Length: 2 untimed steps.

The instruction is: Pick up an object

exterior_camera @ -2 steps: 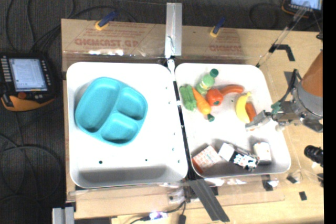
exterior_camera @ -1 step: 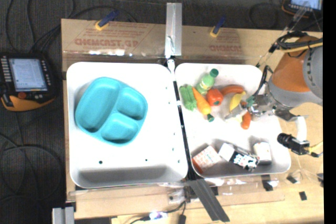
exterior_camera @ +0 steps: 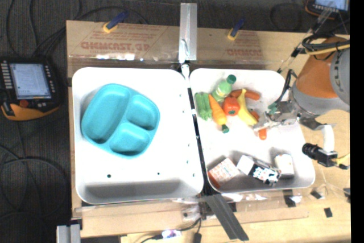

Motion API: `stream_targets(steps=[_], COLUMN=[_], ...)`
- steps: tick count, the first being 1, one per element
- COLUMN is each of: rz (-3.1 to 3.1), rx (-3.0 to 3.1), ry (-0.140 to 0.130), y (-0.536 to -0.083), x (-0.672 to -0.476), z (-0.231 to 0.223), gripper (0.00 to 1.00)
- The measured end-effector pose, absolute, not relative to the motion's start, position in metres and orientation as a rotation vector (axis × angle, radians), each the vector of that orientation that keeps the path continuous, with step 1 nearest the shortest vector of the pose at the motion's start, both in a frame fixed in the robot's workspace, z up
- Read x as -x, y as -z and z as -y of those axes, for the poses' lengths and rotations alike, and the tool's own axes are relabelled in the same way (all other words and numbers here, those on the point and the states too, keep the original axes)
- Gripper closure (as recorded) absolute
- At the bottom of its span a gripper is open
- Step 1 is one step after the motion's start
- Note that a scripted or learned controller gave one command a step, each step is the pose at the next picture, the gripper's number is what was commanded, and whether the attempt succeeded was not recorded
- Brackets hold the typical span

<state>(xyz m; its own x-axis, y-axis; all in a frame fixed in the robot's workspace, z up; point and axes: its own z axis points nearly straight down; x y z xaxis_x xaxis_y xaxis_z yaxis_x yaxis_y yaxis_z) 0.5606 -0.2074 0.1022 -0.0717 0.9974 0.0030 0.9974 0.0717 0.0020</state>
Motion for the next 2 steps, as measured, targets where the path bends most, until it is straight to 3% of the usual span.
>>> stream_targets(steps=[1,2], rz=[2.335,2.639], rx=[2.105,1.707], ry=[-0.003,-0.005], y=[-0.192,-0.298], x=[-0.629,-0.611], z=[0.173,0.173], gripper=[1.00,1.00])
